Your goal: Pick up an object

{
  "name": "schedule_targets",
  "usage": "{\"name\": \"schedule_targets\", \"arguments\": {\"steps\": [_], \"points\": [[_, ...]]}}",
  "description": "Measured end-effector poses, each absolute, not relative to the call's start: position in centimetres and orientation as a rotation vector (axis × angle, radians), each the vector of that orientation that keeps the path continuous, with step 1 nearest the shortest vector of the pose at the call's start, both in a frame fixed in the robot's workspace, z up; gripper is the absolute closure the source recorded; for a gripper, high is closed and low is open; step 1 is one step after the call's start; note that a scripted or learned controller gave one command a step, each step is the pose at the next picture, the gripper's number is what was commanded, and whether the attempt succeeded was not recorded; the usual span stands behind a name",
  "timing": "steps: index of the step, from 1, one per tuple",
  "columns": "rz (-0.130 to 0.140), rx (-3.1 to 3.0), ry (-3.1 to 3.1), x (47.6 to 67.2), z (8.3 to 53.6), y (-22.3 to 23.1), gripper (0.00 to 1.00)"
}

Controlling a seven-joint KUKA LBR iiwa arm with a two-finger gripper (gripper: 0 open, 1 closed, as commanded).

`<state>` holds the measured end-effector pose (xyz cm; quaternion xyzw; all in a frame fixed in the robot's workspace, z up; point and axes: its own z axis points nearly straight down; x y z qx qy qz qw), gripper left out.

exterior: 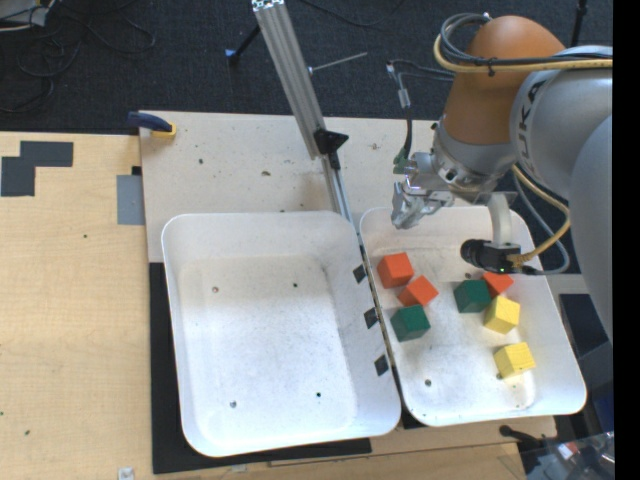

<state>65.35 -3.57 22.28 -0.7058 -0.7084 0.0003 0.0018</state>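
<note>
The right bin (470, 393) holds several small blocks. Two orange blocks (396, 268) (419, 291) sit near its left wall, with a dark green block (410, 322) just below them. Further right are another green block (471, 296), a third orange block (498, 282) and two yellow blocks (503, 314) (514, 359). My gripper (409, 211) hangs over the bin's back left corner, above and slightly behind the nearest orange block. Nothing is between its fingers.
The left bin (200, 268) stands beside the right one, divided from it by black clips. A slanted metal rail (297, 78) rises behind the bins. A small blue and yellow object (152, 123) lies at the bench's back left.
</note>
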Motion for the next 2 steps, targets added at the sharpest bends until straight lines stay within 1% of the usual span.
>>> {"name": "schedule_targets", "arguments": {"steps": [1, 2], "points": [[-0.001, -2.214, -2.225, 66.0, 22.2, 2.7, 1.00], [-0.001, -2.216, -2.224, 66.1, 23.2, 7.3, 1.00]]}}
